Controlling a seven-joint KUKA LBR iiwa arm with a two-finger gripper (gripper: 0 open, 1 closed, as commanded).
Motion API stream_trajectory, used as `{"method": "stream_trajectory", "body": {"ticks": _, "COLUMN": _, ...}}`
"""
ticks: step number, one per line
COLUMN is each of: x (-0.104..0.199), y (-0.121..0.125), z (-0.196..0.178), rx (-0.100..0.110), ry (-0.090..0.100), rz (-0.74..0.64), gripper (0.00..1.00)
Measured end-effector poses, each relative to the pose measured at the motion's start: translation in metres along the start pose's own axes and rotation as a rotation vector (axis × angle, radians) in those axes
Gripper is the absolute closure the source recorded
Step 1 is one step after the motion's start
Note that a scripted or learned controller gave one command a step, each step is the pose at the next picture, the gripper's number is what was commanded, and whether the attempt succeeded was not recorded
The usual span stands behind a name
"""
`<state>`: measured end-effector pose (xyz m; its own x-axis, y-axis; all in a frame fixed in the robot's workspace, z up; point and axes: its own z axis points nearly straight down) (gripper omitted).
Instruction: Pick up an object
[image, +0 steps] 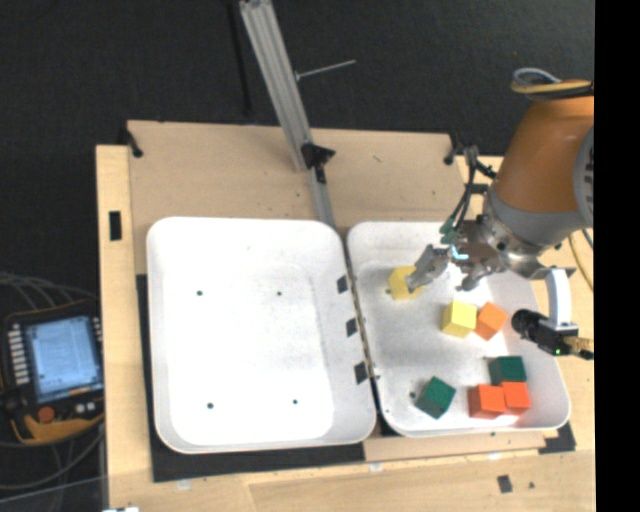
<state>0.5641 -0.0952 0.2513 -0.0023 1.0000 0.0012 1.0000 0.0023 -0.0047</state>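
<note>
Claw (437, 266) of mine hangs over the right bin (385, 400), fingers apart, one tip touching the yellow block (402, 284) at the bin's far left. Nothing is clamped or lifted; the grab remains undone.

Both white bins (250, 240) look like smooth plastic with a faint sheen, resting on a surface (220, 170) of matt, pale wood-like board. The arm's orange band (545, 140) is glossy, and the coloured blocks (462, 318) look matt.
</note>
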Motion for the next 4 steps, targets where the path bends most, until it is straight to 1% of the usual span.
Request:
{"method": "stream_trajectory", "body": {"ticks": 1, "x": 0.000, "y": 0.001, "z": -0.003, "rx": -0.006, "ry": -0.001, "rz": 0.002, "gripper": 0.00}}
{"method": "stream_trajectory", "body": {"ticks": 2, "x": -0.005, "y": -0.006, "z": 0.058, "rx": 0.001, "ry": -0.003, "rz": 0.004, "gripper": 0.00}}
{"method": "stream_trajectory", "body": {"ticks": 3, "x": -0.009, "y": -0.002, "z": 0.101, "rx": -0.001, "ry": -0.003, "rz": 0.005, "gripper": 0.00}}
{"method": "stream_trajectory", "body": {"ticks": 4, "x": -0.010, "y": -0.002, "z": 0.153, "rx": -0.003, "ry": -0.003, "rz": 0.004, "gripper": 0.00}}
